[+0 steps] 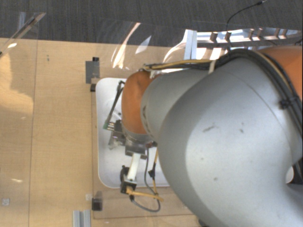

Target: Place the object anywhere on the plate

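My grey arm (222, 141) with its orange band (135, 103) reaches in from the right and covers most of the bench. Its wrist hangs over the left white bin (105, 164). The gripper (112, 130) sits at the wrist's left end, close over the bin floor, with a small green part beside it. The arm hides whatever lies under the wrist and further right. The gripper is seen from behind, so its state is unclear.
The bin's left wall and rounded front-left corner stand on a wooden bench (47, 126). Small black brackets sit at the bin's far-left corner (93, 71) and near-left corner (96, 203). Open bench lies to the left.
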### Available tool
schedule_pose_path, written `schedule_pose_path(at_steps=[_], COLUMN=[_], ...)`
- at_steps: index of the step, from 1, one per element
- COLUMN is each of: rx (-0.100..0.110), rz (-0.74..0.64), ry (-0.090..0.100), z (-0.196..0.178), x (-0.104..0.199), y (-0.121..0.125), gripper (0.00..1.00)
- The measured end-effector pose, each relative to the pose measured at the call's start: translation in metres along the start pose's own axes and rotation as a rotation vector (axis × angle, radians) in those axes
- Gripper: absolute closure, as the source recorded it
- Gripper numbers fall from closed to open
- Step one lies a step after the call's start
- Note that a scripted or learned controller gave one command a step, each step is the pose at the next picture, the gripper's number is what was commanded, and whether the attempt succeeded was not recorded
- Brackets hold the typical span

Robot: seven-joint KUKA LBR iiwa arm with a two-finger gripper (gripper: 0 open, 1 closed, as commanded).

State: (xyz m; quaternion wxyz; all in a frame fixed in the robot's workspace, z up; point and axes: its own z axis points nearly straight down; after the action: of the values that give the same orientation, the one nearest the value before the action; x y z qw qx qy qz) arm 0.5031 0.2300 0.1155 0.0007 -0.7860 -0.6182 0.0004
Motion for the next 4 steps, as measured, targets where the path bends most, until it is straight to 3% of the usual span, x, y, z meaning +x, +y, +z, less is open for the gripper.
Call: schedule_pose_path(at_steps=[1,2,3,4], rx=[-0.001,-0.006,-0.011,-0.006], rz=[-0.004,-0.154,0.059,-0.284], ry=[0.002,0.003,0.011,0.002], z=[-0.01,-0.121,0.022,-0.132], x=[0.001,-0.048,-0.007,-0.011], y=[0.001,-0.004,0.012,-0.014], gripper=[1.0,1.0,1.0,1.0])
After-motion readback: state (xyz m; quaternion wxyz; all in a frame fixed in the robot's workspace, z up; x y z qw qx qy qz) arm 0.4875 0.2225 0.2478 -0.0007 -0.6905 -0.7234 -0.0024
